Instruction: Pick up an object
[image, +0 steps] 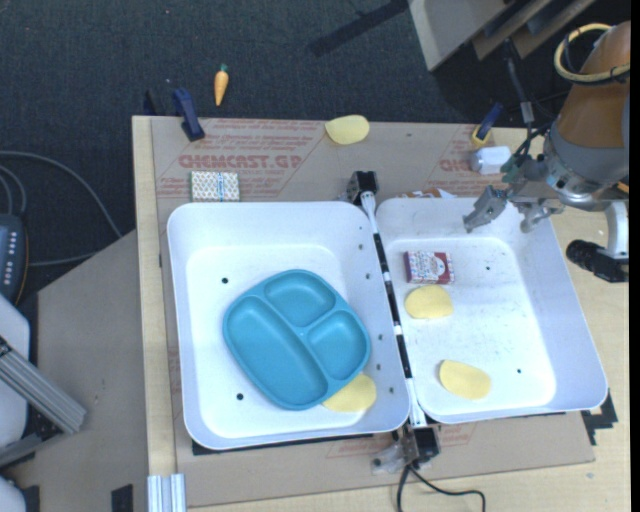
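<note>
My gripper (508, 213) hangs over the far edge of the right bin (560, 300), its two fingers spread apart with nothing between them. In that bin lie a small red and white packet (427, 266), a yellow disc (429, 302) just in front of the packet, and a second yellow disc (465, 378) nearer the front. The gripper is above and to the right of the packet, apart from it. The left bin (200, 260) holds a blue divided plate (295, 337), with a yellow piece (352, 394) peeking out from under its front right edge.
On the cardboard behind the bins lie a yellow disc (347, 129), a small patterned packet (215, 185) and a blue clamp (187, 113). A small carrot toy (221, 84) rests on the dark floor. A black clip (362, 186) sits at the bins' shared wall.
</note>
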